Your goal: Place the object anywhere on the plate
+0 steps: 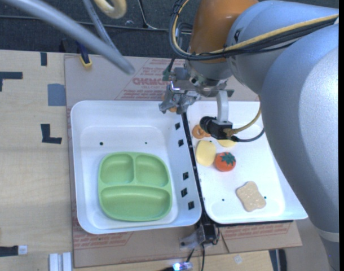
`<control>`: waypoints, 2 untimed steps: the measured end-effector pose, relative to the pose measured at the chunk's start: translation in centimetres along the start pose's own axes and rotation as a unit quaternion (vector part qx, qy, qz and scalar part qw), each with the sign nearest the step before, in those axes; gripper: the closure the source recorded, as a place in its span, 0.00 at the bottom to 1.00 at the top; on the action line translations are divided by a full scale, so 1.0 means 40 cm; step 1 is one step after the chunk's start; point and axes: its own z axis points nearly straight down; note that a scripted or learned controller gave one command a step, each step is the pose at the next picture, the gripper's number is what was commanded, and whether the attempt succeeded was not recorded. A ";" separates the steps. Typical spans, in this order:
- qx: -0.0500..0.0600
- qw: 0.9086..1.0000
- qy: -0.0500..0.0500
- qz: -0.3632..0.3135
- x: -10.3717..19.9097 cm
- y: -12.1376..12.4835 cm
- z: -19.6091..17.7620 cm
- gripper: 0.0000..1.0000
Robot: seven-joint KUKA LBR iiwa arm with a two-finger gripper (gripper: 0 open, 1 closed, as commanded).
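You see the green, three-compartment plate (135,186) lying smooth and glossy in the left bin (82,151). Right of the plate, in the right bin (273,202), lie a tan cracker-shaped piece (251,196), a red tomato (225,161) and a pale yellow rounded piece (205,152). Beyond the plate, the gripper (175,103) hangs over the divider; you cannot tell its opening. Red print on the cardboard (144,81) behind is unreadable.
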 end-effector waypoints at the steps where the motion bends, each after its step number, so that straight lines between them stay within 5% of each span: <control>1: 0.000 1.000 0.000 0.000 0.146 0.042 0.028 1.00; 2: 0.001 1.000 -0.001 0.002 0.137 0.042 0.026 0.00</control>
